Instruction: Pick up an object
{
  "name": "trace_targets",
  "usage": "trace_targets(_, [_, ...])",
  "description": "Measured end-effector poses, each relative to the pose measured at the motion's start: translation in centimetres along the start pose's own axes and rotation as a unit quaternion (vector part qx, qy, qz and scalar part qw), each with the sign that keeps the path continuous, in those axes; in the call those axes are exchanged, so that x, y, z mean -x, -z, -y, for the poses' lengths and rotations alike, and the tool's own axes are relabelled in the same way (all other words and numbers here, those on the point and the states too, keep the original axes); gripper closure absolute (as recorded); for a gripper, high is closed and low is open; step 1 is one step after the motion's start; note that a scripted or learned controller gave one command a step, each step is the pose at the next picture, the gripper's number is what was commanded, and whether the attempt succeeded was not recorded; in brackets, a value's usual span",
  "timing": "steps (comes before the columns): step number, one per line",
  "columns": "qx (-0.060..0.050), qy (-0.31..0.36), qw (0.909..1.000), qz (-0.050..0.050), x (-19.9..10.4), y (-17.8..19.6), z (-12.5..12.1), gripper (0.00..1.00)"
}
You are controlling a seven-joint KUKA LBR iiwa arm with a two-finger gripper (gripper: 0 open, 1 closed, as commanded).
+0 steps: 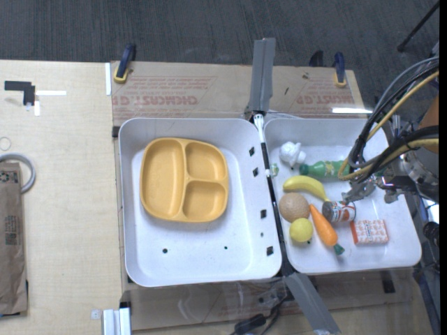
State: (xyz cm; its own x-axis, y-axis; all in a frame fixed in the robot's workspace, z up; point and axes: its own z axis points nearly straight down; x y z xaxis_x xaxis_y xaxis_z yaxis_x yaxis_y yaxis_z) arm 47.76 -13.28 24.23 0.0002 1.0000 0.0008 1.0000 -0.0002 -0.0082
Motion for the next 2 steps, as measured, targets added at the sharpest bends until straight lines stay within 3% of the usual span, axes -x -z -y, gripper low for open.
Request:
trace_targets(1, [-0.001, 0.075, 0.9972, 0.0, -1.7, -9.4, -0.1, 0.0])
trace_targets(2, [0.0, 0.08, 0.9968, 0.0, -2.8, -15.4, 0.1, 0.0])
